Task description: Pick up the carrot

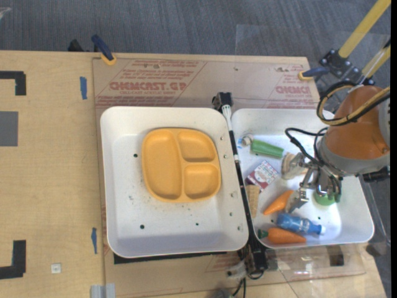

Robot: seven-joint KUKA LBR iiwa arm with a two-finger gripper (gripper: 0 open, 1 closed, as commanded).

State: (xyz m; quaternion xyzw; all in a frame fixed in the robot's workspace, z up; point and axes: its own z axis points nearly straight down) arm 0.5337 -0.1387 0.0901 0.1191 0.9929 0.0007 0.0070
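Two orange carrot-like pieces lie in the right bin (363, 219). One carrot (276, 203) lies tilted near the bin's middle, its upper end pointing right. A second orange piece (286, 235) lies flat at the bin's front wall. My gripper (304, 193) hangs low over the bin, just right of the tilted carrot's upper end and close to touching it. The grey wrist with its orange band (353, 143) stands above and to the right.
Around the carrots lie a blue bottle (300, 223), a green tube (267, 148), a pink packet (264, 171), a tan cone (252, 197) and a green round piece (326, 195). The left bin (118, 185) holds a yellow divided plate (181, 164).
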